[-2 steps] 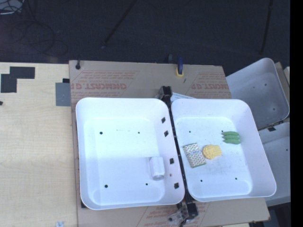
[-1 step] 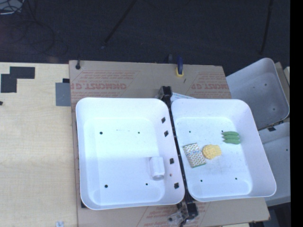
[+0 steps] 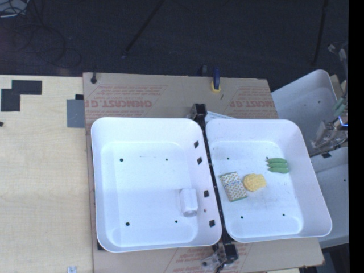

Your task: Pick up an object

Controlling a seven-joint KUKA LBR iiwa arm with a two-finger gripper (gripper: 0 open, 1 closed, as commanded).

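Pre-grasp stage: nothing picked yet. Gripper (image 3: 335, 131) at far right edge, outside right white plastic bin (image 3: 310, 169); finger state cannot tell. Next: reach in toward yellow knobbly corn-like toy (image 3: 254, 182), beside green pea-pod toy (image 3: 278, 165).

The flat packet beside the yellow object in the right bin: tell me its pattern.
The packet has a fine green-and-white speckled print, seen in the camera view.

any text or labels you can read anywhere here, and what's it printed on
Red print on the brown cardboard sheet under the two white bins: it appears mirrored or upside down, in two repeats along the top edge, and is too blurred to read with confidence.
More red print at the cardboard's bottom edge: too small to read.
The small patterned packet: no legible text.
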